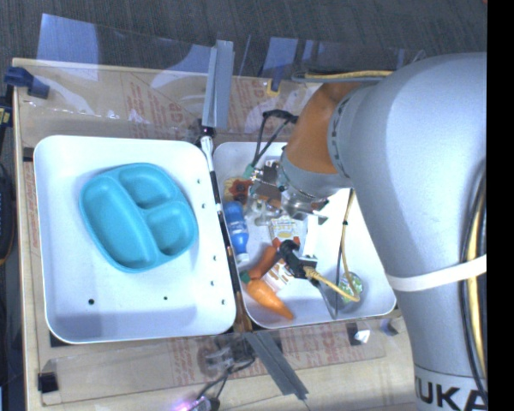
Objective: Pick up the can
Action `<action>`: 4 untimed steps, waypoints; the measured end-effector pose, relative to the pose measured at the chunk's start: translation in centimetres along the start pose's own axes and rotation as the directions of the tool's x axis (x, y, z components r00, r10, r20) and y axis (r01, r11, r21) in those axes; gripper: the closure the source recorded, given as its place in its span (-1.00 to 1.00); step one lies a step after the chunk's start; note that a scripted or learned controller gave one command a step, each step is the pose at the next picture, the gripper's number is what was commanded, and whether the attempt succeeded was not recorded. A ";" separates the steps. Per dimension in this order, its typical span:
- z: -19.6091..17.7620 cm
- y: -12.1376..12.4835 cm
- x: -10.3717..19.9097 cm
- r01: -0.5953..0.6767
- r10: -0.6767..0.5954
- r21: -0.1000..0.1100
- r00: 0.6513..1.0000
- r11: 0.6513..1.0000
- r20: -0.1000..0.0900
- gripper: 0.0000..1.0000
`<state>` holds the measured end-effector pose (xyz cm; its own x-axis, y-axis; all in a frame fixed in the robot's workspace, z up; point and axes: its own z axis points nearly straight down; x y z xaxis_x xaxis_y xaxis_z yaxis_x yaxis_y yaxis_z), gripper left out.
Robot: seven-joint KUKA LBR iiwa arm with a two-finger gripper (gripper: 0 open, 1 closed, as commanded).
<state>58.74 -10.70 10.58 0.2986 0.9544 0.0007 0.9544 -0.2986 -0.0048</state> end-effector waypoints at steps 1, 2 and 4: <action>-11.1 1.6 -5.5 -0.016 0.016 -0.003 1.000 1.000 0.000 1.00; -23.3 3.1 -3.5 -0.224 0.224 -0.001 0.975 0.975 0.000 1.00; -14.5 5.1 -1.5 -0.734 0.734 0.002 0.680 0.680 0.002 1.00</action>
<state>63.22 -13.68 25.02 0.9031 0.4295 -0.0046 0.4295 -0.9031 -0.0056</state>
